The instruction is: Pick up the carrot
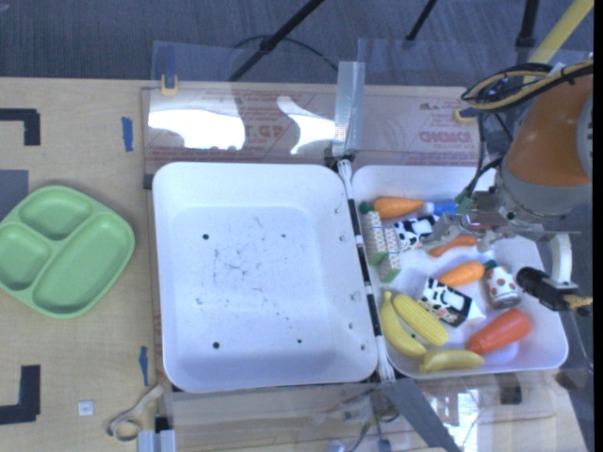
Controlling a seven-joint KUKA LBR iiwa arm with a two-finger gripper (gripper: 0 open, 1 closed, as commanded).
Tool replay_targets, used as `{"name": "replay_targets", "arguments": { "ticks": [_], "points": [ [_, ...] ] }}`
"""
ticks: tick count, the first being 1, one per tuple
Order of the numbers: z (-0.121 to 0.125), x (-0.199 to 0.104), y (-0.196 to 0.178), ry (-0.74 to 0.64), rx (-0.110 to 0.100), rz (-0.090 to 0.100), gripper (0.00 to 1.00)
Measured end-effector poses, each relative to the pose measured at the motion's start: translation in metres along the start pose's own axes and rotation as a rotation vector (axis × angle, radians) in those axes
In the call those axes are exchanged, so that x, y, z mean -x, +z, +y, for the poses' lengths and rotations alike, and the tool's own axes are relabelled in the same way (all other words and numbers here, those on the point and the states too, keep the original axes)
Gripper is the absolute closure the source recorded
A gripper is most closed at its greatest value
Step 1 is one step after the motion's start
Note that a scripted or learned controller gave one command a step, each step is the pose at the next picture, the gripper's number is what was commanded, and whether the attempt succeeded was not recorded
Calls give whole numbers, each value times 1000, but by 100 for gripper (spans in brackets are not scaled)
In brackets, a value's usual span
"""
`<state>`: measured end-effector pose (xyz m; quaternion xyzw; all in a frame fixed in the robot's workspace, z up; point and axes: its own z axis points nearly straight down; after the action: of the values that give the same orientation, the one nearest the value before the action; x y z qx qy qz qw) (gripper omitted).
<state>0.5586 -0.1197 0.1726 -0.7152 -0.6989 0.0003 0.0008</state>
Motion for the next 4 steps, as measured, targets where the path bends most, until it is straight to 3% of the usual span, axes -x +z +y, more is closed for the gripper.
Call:
{"name": "replay_targets", "arguments": {
  "ticks": [1,2,3,4],
  "points": [
    [-3,59,40,60,1,1,0],
    [-7,47,80,-59,23,-10,0],
    [23,78,82,-125,15,0,0],
    [-3,67,79,-324,25,-14,0]
  ]
}}
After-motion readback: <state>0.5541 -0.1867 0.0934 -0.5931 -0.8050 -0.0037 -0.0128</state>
